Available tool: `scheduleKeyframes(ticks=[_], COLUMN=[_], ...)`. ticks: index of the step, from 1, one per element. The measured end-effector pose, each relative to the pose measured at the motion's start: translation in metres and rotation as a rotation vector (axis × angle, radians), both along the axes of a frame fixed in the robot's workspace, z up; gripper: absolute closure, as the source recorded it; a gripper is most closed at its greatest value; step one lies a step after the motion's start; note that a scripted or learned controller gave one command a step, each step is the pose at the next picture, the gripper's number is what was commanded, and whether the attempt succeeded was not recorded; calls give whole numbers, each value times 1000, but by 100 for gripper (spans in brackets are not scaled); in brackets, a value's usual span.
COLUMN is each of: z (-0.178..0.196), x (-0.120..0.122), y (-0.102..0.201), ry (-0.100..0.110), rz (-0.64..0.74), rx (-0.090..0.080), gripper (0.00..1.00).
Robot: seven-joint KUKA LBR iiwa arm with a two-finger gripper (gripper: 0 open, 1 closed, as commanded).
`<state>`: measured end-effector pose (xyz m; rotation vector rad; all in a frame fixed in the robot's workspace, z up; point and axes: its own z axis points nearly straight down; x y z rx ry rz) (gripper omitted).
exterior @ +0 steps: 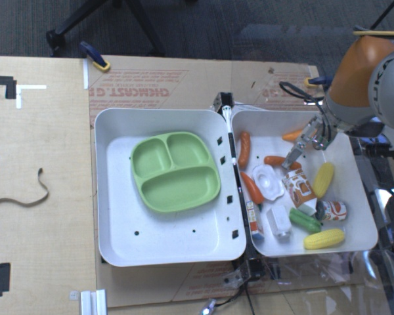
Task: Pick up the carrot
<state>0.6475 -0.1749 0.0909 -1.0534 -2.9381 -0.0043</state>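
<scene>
gripper [295,155] over right bin [362,195] | jaw state can't tell | carrot [273,160] just left of tips

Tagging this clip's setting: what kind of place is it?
Probably a robotics lab test bench, not a kitchen. Two white bins sit on cardboard clipped to a bench, the right one full of toy food, and an office chair base stands on carpet behind.
</scene>
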Motion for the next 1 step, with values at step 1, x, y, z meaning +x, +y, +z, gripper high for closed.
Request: scheduleKeyframes(ticks=[1], z=[-2], x=[-2], y=[-5], ry=[-1], rz=[-333], rx=[-12], gripper=[0])
